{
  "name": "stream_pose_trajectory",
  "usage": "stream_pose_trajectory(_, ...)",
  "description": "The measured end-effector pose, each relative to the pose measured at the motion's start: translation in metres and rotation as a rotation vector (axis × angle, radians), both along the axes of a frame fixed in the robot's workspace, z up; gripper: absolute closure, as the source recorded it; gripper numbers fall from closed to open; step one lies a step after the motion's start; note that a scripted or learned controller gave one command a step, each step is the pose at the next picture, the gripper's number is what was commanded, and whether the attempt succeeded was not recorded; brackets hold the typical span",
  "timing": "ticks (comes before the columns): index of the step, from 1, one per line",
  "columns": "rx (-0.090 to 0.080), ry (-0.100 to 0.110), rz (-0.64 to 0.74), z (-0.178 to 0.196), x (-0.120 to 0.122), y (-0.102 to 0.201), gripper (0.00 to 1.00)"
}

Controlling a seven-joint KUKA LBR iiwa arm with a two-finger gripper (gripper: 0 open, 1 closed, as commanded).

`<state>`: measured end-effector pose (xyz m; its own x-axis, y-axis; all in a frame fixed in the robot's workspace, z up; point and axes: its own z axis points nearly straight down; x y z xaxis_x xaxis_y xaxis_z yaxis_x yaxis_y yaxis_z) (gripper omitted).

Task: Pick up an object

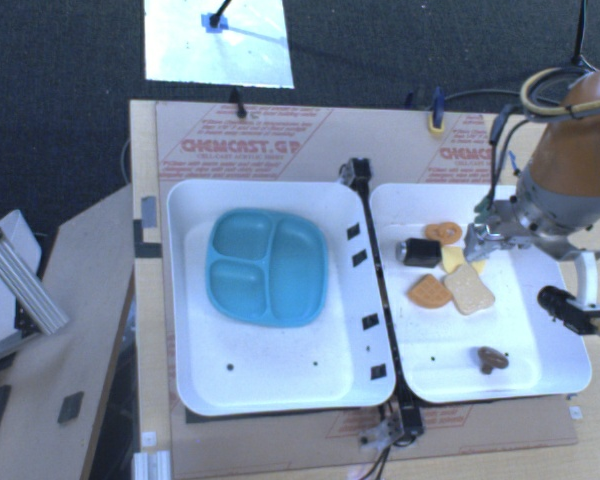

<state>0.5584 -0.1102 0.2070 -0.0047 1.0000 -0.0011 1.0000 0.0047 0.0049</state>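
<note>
A smooth, black, round-sided cylinder (419,252) lies left of the pincer (483,235), with a ridged orange pretzel (443,233) between them and a pale toast slice (469,289) just below. Its grip cannot be told.

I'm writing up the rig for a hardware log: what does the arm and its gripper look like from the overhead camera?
The arm is bulky and rounded, with an orange-brown band above a grey wrist section. A loop of yellowish cable curls over its top, and thin dark cables run down beside it. The gripper is a small silvery metal piece at the grey wrist's end, with fine detail too small to tell.
</note>
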Motion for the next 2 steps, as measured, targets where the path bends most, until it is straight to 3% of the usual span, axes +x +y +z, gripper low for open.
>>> stream_pose_trajectory(2, 0.004, 0.005, 0.005, 0.004, -0.015, 0.105, 1.0)
